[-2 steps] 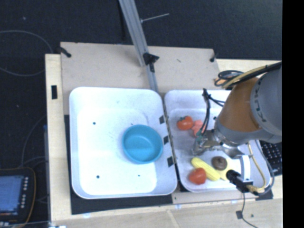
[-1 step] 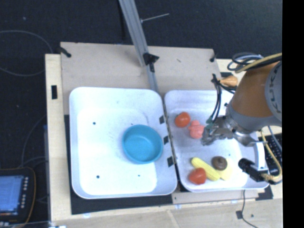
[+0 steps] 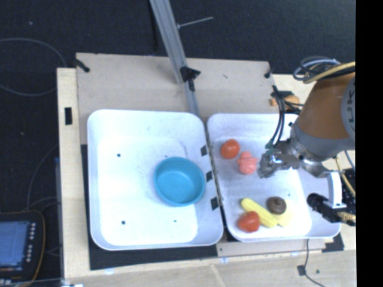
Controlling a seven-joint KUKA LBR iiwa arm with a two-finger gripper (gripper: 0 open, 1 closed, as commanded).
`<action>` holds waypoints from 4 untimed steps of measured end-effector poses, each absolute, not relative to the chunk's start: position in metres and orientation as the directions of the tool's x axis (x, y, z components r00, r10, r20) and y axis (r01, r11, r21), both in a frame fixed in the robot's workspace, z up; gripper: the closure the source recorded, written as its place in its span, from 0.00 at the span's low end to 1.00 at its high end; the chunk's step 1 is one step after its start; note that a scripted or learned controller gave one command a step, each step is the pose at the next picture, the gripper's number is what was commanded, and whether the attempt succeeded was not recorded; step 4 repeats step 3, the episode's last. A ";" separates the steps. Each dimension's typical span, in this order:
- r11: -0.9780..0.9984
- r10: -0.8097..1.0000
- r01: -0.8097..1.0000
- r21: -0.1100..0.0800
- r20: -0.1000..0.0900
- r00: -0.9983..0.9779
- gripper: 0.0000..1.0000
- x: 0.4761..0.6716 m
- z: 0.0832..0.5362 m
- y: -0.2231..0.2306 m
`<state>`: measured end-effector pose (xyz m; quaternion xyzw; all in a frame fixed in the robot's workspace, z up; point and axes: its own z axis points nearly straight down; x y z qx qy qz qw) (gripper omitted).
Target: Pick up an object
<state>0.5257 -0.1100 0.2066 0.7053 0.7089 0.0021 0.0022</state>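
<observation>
Pink lumpy toy [image 3: 246,163] in right bin [image 3: 296,121], near middle, is likely thing to grab. Gripper [image 3: 267,165] just beside it, on side toward bin's right edge. Open or closed: cannot tell. To do well: come straight down over pink toy, squeeze at its middle, lift slow. Round orange ball [image 3: 230,149] sits close, toward left wall; do not bump it. Near front edge: long yellow banana [image 3: 258,211], red tomato [image 3: 249,221], brown round donut [image 3: 276,205]. Left bin [image 3: 119,130] holds smooth blue bowl [image 3: 179,181]. Toys look smooth, plastic.
</observation>
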 end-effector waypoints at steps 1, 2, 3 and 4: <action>0.010 1.000 1.000 0.004 0.003 -0.010 1.00 0.534 0.221 -0.062; 0.010 1.000 1.000 0.003 0.003 -0.010 1.00 0.535 0.236 -0.005; 0.011 1.000 1.000 0.002 0.004 -0.011 1.00 0.531 0.249 0.048; 0.011 1.000 1.000 0.002 0.004 -0.011 1.00 0.531 0.249 0.048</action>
